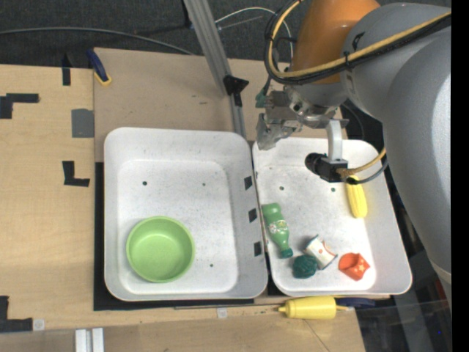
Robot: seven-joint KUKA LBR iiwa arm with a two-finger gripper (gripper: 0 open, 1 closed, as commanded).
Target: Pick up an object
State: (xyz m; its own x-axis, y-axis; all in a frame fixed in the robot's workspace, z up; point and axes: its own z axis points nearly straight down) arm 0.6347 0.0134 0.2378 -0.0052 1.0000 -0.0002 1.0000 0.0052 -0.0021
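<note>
A small green bottle (276,228) is lying on its side in the right bin (381,266), near that bin's left wall, its long axis running from eleven o'clock to five o'clock, with its narrower end pointing toward eleven. A pale label is wrapping its middle, its print too small to read. Just off its five o'clock end a dark green lump (305,267), a white and red carton (320,250) and a red piece (353,265) are sitting. The gripper (268,132) is hanging over the bin's top left corner, well apart from the bottle; whether its jaws are spread or pressed together cannot be told.
</note>
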